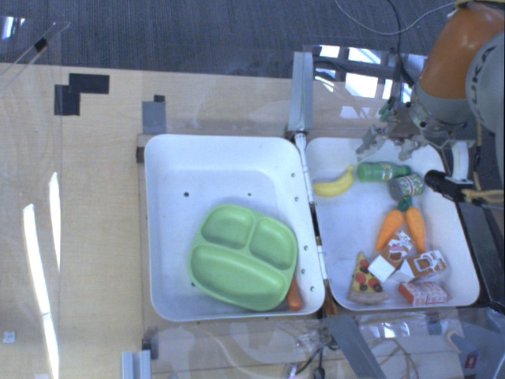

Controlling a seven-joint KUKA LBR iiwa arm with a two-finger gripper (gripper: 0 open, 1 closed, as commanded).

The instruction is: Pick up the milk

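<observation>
The small brown and white milk carton (427, 264) lies in the right white bin (339, 212), near its front right corner. Just beside it, toward the bin's front edge, lies a red and white box (424, 292). On the other side a small white carton with a red mark (392, 259) is touching or almost touching it, and a flat pizza slice toy (366, 279) lies further toward the centre wall. Two orange carrots (401, 227) lie behind this group, then a grey can (407, 186), a green bottle (380, 171) and a yellow banana (334, 183) near the back edge.

The gripper (391, 139) hangs above the back edge of the right bin, over the green bottle and well apart from the milk. Its metal fingers look spread apart, with nothing between them.

I judge that the approach step is not yet done. The next move calls for travelling toward the front right corner and then going down on the carton.

The room there is narrow: the bin's right wall and front wall are near, and the neighbours are tight against the carton, so the fingers may catch the red box or the white carton. The left white bin (181, 172) holds a green divided plate (243, 257).
</observation>
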